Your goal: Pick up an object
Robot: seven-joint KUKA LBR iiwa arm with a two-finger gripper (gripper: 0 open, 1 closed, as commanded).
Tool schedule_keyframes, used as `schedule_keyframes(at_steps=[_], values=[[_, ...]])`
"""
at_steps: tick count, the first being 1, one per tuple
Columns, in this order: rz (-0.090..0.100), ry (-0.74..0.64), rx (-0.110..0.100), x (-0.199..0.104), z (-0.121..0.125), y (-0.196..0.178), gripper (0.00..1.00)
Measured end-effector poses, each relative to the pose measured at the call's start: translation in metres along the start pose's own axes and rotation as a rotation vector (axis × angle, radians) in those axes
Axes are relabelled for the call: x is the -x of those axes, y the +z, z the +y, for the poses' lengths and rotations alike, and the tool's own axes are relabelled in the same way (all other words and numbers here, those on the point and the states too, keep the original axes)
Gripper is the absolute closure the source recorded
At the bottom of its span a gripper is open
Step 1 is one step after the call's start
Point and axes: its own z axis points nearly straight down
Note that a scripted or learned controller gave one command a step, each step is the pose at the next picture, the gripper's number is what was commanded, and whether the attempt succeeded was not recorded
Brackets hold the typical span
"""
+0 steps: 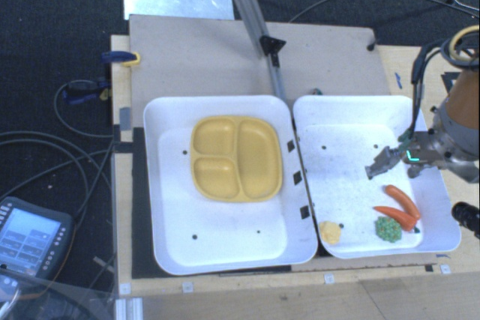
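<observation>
- The desk (195,56) is a pale board carrying two shallow white bins side by side; around it lies dark carpet with loose cables, and a handheld control pendant (26,236) sits at the lower left.
- The left bin (172,236) holds a yellow divided plate (236,158); the right bin (337,124) holds the small things.
- The end effector (384,161) hangs over the right bin's middle, fingers spread apart with nothing between them.
- Two orange carrots (401,207) lie crossed just below it, a green broccoli piece (388,229) touching them, a pale yellow lump (330,232) further left near the bin wall.
- I'd worry the carrots are too close together: a descent there could pinch both, or nudge one so it rolls away.
- The clump sits near the bin's corner, so a finger might catch the rim.
</observation>
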Motion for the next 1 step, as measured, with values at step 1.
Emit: schedule_keyframes(at_steps=[1], values=[[0.001, 0.001, -0.008, 0.0065, -0.0026, 0.0602, 0.00]])
